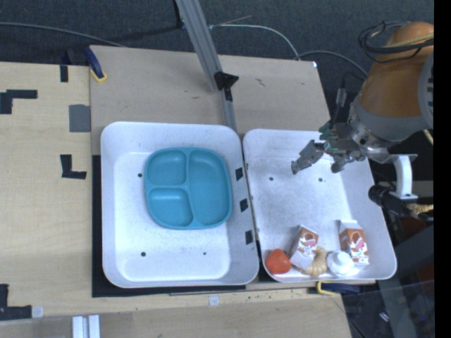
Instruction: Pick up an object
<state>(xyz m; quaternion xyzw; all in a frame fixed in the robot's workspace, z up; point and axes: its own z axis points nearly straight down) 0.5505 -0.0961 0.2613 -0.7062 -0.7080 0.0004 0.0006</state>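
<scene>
Hovering over the right bin, the gripper is sitting spread wide, gripping nothing (fingers angled toward the bin's upper middle). Objects are lying well apart from it along the near edge: tomato, carton, second carton, white cap. Left bin is holding a blue plate.

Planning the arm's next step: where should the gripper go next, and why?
Probably toward the near edge of the right white bin, over the small red-and-white carton. The gripper hangs above bare bin floor, with nothing between its fingers.
</scene>
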